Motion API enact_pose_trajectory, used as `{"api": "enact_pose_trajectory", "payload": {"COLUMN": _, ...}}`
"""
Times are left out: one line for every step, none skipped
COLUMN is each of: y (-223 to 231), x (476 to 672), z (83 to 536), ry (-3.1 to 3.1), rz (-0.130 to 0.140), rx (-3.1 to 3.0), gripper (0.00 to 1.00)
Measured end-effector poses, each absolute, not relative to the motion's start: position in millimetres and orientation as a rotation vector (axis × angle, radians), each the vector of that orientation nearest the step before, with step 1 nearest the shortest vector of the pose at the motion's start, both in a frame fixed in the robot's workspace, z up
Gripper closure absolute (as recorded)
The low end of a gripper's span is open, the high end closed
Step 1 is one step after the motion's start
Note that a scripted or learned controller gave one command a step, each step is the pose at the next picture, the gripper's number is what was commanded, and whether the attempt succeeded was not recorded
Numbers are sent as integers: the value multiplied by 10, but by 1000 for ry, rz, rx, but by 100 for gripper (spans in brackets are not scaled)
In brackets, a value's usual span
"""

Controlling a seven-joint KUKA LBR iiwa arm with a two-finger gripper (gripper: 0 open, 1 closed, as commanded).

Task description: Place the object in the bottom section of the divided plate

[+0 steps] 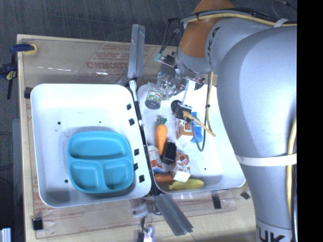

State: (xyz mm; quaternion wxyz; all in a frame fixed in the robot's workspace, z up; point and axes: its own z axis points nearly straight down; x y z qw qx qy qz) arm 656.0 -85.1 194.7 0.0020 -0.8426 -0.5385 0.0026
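A blue divided plate (100,161) lies in the left bin (50,110), one wide section at its far side and two small ones at its near side, all bare. My gripper (162,88) hangs over the far left corner of the right bin (222,171). A small clear jar with a dark lid (153,101) sits right at the gripper's tip, tilted; whether it is held cannot be told. Closer to the camera lie an orange carrot (160,135), a black block (168,152) and a yellow banana (187,184).
The right bin is crowded: a blue item (197,133), printed packets (153,158), a red-and-white box (182,164) and a second orange piece (162,177). A ridge with black clips (137,135) divides the bins. My large grey arm covers the right side.
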Motion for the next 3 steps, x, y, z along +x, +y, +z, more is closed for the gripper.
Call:
{"api": "enact_pose_trajectory", "payload": {"y": -90, "x": 6271, "z": 1902, "ry": -1836, "rz": 9, "rx": -2544, "gripper": 100}}
{"api": "enact_pose_trajectory", "payload": {"y": 264, "x": 5711, "z": 1906, "ry": -2210, "rz": 7, "rx": -2227, "gripper": 100}}
{"api": "enact_pose_trajectory", "payload": {"y": 264, "x": 5713, "z": 1908, "ry": -2210, "rz": 6, "rx": -2228, "gripper": 0}}
